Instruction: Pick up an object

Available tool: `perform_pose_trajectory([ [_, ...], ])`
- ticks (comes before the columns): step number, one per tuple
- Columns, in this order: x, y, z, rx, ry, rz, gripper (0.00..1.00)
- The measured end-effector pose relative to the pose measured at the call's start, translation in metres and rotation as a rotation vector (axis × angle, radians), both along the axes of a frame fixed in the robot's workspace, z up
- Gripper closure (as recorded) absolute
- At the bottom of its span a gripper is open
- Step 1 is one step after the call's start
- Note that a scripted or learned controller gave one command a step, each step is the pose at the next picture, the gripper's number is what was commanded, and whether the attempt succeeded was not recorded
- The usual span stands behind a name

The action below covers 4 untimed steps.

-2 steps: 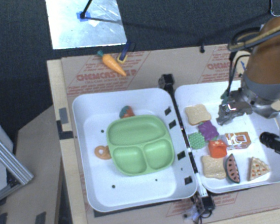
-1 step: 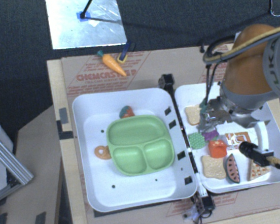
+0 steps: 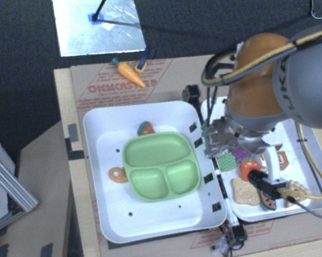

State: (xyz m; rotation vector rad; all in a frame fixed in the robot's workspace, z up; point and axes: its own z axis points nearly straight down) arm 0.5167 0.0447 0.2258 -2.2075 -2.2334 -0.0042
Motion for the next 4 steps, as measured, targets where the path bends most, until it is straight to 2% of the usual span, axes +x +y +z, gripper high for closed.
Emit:
perform_pose_trajectory([
  [1,-0.002,0.021,0.009,-0.002,-0.001,-0.004,1.0],
  [2,-0.007,0.02,-0.012,-0.003,0.001,-0.01,1.0],
  [4,-0.001,0.016,-0.011,-0.002,0.0,-0.011,1.0],
])
